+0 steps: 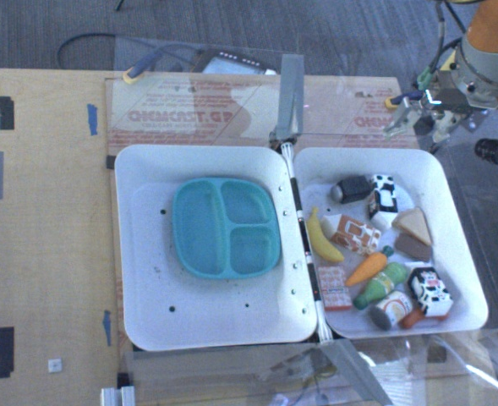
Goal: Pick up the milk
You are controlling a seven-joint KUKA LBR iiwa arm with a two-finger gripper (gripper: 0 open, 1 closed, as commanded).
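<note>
Arm: I see my gripper [413, 117] hanging above the bench behind the right bin [460, 227], past its far rim.
Fingers: I can't tell how far apart they are; nothing sits between them.
Milk: two cow-patterned cartons in the right bin, a milk carton [385, 195] near the far wall beside a dark can [350, 189], and another cow-patterned carton [431, 290] at the near right corner.
Neighbours: banana [322, 238], carrot [366, 269], bread wedge [413, 231].
Left bin [147, 311]: holds a teal divided plate [227, 227].

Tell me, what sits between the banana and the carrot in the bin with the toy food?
In the camera view, a small orange-and-white patterned packet lies between the banana and the carrot, just above the carrot, in the right bin.
</note>
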